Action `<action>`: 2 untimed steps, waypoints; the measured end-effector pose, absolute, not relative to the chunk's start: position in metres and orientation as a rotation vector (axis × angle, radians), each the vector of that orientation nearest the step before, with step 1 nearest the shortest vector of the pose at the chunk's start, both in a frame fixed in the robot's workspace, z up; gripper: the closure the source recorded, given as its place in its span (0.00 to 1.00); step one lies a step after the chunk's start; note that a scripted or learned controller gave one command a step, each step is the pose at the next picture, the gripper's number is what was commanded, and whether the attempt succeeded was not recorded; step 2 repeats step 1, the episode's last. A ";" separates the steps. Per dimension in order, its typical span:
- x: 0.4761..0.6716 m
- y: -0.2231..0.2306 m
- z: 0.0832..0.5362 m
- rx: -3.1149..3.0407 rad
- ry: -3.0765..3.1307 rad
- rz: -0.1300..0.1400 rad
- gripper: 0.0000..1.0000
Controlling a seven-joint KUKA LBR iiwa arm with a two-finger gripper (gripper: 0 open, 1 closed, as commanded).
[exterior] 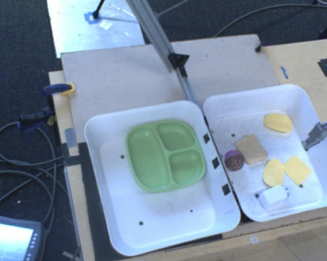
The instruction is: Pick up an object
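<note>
I saw the yellow square [297, 169] flat in the right bin [317, 110], a yellow round piece [273, 172] touching its left edge. Pincer [313, 137] hung just above-right of it at the bin's right wall, nothing visibly gripped; opening — can't tell. Tan block [251, 148], purple ball [234, 160], white box [274, 195] nearby. Green tray [165, 155] sat in the left bin [120, 226].
</note>
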State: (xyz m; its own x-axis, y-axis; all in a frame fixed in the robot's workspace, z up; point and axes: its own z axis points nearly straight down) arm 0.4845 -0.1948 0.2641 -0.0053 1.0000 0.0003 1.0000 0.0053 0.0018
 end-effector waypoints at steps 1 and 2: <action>0.485 -0.195 0.264 2.216 2.225 0.003 0.00; 0.485 -0.195 0.264 2.216 2.225 0.003 0.00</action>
